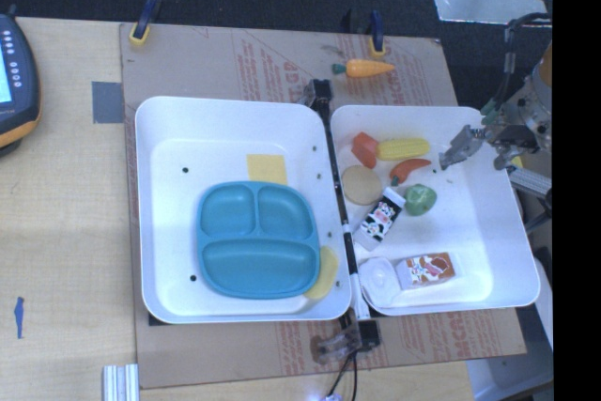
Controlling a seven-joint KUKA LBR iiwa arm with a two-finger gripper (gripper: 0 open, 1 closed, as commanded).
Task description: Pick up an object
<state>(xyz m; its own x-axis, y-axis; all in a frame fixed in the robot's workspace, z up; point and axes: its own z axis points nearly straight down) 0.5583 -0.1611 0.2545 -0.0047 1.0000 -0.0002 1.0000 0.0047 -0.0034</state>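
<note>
Several small items lie in the right bin (498, 230): a red block (365, 148), a yellow corn cob (403, 147), a red chilli (410, 169), a green fruit (421, 198), a tan disc (360, 184), a black-and-white carton (380, 219), a white lid (376, 275) and a red-and-white box (425, 269). My gripper (481, 153) hangs over the bin's upper right part, just right of the chilli and corn. Its fingers (459, 147) are spread open with nothing between them.
The left bin (160, 202) holds a blue divided plate (258, 239), a yellow square (267, 168) and a yellow piece (326, 272) at the plate's lower right. An orange carrot (369, 68) lies on the cardboard behind the bins. A handheld controller (14, 80) sits at far left.
</note>
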